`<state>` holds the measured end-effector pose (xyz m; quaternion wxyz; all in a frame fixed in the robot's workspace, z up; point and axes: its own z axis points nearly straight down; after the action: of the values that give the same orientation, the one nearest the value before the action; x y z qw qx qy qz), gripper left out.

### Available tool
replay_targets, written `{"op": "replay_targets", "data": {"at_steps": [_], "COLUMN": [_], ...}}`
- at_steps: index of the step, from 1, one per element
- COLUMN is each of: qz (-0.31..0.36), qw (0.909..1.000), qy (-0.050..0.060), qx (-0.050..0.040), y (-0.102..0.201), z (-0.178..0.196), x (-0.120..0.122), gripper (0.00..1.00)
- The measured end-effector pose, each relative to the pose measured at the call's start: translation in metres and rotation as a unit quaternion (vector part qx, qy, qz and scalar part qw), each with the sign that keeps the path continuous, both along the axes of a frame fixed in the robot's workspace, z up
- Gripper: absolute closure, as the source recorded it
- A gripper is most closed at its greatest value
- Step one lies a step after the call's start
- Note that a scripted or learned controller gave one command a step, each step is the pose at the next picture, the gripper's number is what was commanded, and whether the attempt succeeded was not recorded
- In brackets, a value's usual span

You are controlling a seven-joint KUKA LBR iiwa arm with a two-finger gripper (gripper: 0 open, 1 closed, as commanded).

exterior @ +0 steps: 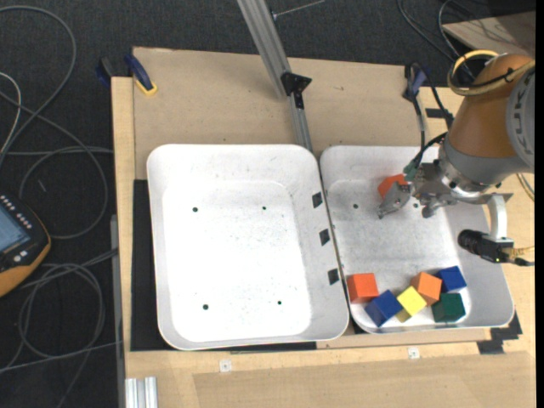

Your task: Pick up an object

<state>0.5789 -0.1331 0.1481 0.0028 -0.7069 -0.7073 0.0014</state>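
Lower right of frame: six blocks (408,296) bunched in the right bin's (365,228) near corner, prob slid there. Above, mid-right, gripper (398,195) clamped on an orange block (392,184), lifted w/ bin floor below.

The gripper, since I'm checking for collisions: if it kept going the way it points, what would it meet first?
The gripper points left and downward, with an orange block at its tip. Next in line is probably the bare floor of the right bin; depth is hard to judge.
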Motion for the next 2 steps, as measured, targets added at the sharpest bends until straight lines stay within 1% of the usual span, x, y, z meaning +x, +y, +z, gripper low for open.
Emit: {"op": "replay_targets", "data": {"at_steps": [1, 2], "qz": [0.0, 0.0], "qw": [1.0, 1.0], "qy": [-0.003, -0.006], "qx": [-0.0002, -0.0016], "y": [0.0, -0.003], "z": [0.014, 0.058], "x": [0.001, 0.0], "gripper": [1.0, 1.0]}}
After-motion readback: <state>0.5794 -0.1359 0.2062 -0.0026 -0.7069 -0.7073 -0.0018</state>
